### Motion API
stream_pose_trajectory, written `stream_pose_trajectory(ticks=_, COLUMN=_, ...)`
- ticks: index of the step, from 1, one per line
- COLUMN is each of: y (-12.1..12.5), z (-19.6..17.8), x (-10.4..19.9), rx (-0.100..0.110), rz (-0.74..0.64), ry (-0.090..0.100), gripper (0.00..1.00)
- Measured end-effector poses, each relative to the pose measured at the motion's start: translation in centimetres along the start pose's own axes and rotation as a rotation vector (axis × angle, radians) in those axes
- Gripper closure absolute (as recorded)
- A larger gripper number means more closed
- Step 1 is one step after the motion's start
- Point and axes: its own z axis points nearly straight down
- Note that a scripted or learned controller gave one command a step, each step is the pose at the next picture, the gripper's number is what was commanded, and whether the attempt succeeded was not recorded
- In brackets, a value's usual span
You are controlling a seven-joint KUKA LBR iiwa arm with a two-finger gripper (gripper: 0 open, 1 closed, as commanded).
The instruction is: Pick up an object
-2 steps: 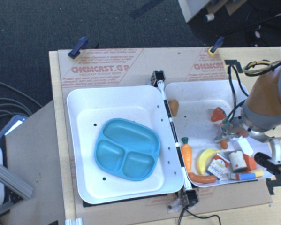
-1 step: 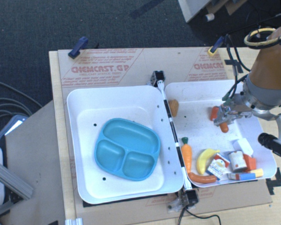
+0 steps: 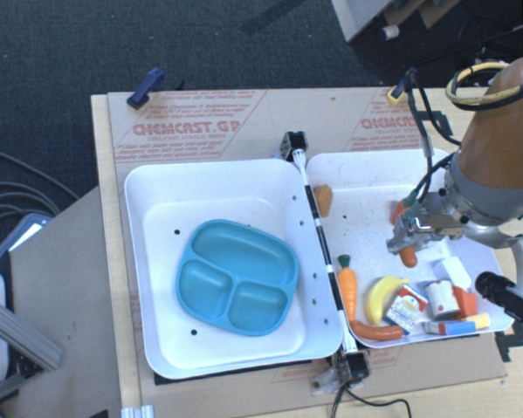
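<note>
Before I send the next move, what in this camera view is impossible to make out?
- Pincer: open or shut, or holding anything, is too small and cluttered to tell.
- Orange item just below it: too small to identify.
- Right bin: its right side is covered by the arm.
- Packets: labels too small to read.

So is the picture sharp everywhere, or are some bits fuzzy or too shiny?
In the camera view, the blue plate and carrot look sharp under even light with only soft shadows; the white bins are bright but not glaring; the gripper and the small heap of packets near it are cluttered and hard to make out.
</note>
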Motion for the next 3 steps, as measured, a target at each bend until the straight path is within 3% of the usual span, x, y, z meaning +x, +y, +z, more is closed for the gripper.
stream_pose_trajectory(ticks=1, y=0.3, z=1.3, x=8.0, rx=0.001, rz=0.000, ry=0.000, gripper=1.00)
stream_pose_trajectory(ticks=2, y=0.0, z=0.6, x=4.2, rx=-0.002, rz=0.001, ry=-0.002, gripper=1.00)
stream_pose_trajectory(ticks=3, y=2.8, z=0.4, x=8.0, rx=-0.003, rz=0.000, ry=-0.001, gripper=1.00)
